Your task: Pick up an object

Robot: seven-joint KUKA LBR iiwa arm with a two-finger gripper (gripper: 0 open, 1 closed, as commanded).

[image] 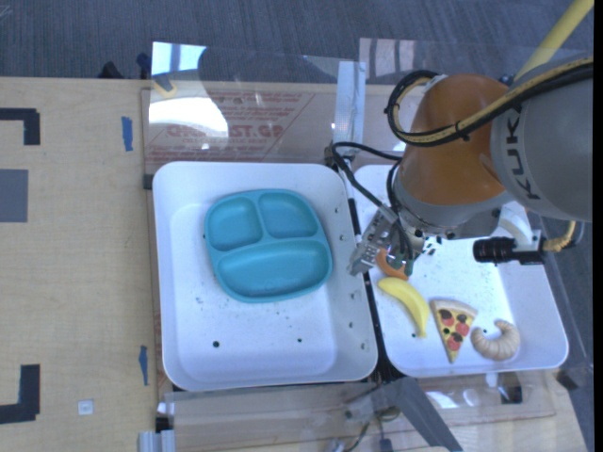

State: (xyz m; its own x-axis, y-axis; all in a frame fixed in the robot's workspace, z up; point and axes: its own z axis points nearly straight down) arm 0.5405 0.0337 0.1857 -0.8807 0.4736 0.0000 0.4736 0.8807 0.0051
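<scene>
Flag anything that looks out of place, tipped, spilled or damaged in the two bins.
Nothing stands out. The blue divided plate lies flat in the left bin. The banana, pizza slice and croissant lie apart in the right bin. Both bins carry small dark specks. The gripper is over an orange object.

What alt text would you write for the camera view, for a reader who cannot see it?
A grey robot arm's gripper hangs low over a small orange object in the right white bin, which also holds a yellow toy banana, a toy pizza slice and a beige toy croissant. The left white bin holds a blue divided plastic plate.
</scene>
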